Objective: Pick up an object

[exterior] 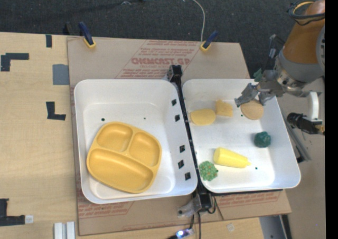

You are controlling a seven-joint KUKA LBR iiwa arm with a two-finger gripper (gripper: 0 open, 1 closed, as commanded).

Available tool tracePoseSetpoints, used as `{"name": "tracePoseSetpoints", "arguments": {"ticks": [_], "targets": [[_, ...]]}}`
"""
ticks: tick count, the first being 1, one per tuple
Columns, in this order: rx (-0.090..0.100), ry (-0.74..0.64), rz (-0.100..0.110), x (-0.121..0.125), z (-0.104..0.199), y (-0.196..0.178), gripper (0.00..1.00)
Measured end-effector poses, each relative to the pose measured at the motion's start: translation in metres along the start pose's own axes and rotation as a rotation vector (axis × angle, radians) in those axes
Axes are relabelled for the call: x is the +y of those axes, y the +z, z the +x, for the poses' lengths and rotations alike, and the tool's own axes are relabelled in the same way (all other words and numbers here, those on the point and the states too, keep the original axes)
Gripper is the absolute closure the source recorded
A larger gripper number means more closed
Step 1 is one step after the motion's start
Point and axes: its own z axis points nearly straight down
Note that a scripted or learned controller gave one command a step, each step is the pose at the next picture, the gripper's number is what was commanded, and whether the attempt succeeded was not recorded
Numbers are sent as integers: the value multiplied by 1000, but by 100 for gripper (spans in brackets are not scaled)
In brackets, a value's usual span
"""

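Over the right bin [280,180], near its far right rim, the gripper [252,99] hangs just above a tan round piece [253,111]; its fingers stand spread, nothing between them; a pale yellow block [224,108] and yellow oval [203,117] lie just left; a divided yellow plate [124,156] rests in the left bin [84,95].

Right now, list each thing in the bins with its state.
Yellow tray: flat in left bin.
Tan round piece: right bin, under the tool.
Yellow cone: on its side.
Green broccoli: near front edge.
Dark green lump: loose, apart.
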Motion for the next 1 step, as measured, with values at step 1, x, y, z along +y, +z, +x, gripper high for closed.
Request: {"name": "tracePoseSetpoints", "arguments": {"ticks": [1], "targets": [[1, -4, 0, -4, 53, -10, 100]]}}
